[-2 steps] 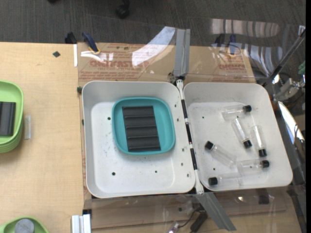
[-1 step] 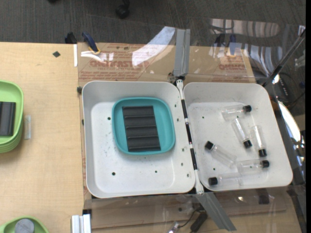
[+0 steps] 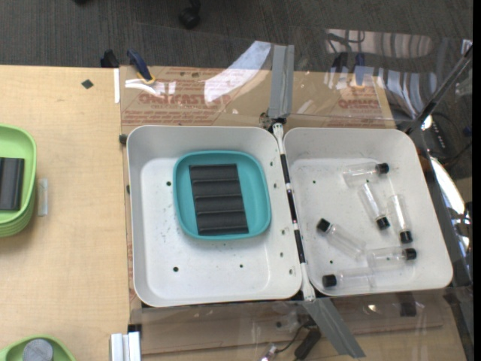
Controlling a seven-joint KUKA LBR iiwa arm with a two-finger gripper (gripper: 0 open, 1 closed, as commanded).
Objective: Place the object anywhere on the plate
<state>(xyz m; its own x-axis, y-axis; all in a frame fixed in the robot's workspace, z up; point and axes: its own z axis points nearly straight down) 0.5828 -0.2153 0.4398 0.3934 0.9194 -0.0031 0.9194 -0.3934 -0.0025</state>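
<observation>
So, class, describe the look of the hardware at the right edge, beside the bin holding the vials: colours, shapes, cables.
Beside the right bin, a glossy grey curved strip catches white glare, and thin dark rods slant above it. I cannot tell whether any of this belongs to the arm.

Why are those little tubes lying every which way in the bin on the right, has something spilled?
No spill shows. Six clear vials with black caps lie on their sides in the right bin, scattered at different angles. The teal plate in the left bin sits slightly off-centre, carrying a dark ribbed insert. Nothing looks broken.
</observation>
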